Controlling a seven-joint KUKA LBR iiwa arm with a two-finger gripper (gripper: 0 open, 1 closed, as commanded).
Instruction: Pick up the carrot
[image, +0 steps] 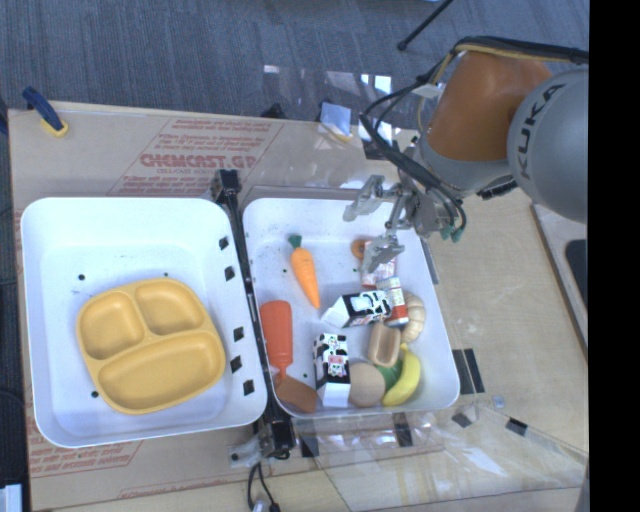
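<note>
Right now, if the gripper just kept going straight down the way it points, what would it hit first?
Probably the small carton right beneath the gripper, beside an orange piece. The carrot lies off to the side toward the other bin, outside that line. Depth is hard to judge from this slanted view.

Grey rounded arm (552, 130) marked KUKA, orange band (478, 105) above wrist, black cables (400, 110) looped alongside, metal gripper (385, 245) fitted below

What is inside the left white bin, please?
The left bin holds one yellow divided plate with three compartments. The bin floor under the plate is covered.
</note>
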